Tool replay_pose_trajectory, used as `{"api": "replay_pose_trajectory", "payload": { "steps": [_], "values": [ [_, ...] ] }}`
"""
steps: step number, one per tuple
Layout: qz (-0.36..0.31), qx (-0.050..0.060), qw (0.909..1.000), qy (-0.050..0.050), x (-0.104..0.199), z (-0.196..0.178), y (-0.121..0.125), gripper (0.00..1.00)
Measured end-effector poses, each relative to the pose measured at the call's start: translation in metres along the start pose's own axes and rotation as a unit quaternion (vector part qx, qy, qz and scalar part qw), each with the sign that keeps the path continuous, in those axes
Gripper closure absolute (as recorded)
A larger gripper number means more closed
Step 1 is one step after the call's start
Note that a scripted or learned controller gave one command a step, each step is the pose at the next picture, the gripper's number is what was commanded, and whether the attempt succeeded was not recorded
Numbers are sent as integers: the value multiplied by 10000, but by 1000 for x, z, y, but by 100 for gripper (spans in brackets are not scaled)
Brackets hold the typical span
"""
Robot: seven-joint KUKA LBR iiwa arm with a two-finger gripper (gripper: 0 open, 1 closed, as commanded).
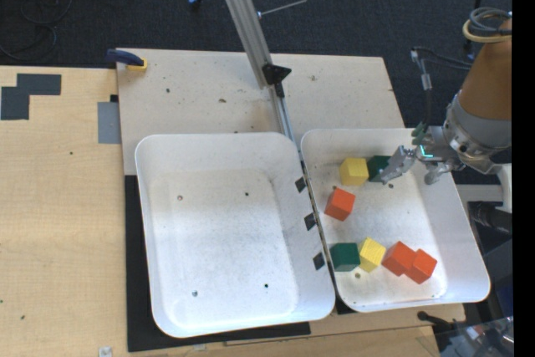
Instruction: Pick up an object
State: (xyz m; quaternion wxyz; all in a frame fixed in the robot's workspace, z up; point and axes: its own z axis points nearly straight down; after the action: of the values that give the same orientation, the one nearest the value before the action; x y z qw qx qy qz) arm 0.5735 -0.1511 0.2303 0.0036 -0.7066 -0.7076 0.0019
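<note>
White plastic bin [468, 280] holds cubes; jaws [399, 165] possibly touch green block [381, 166].

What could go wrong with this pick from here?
The tool sits low over a dark green block that touches a yellow block; closing could shove both or catch neither. The pair lies near the right bin's far rim, so a pushed block may jam against the wall.

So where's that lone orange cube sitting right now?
The orange cube lies in the right bin, near its left wall, just below the upper yellow cube.
</note>
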Motion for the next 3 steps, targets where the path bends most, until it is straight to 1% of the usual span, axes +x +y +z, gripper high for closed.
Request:
{"api": "replay_pose_trajectory", "payload": {
  "steps": [1, 2, 3],
  "values": [
    [8, -23, 10000, -6, 0, -2, 1, 0],
    [12, 7, 10000, -1, -7, 59, 2, 0],
    [16, 4, 10000, -2, -11, 110, 9, 0]
  ]
}}
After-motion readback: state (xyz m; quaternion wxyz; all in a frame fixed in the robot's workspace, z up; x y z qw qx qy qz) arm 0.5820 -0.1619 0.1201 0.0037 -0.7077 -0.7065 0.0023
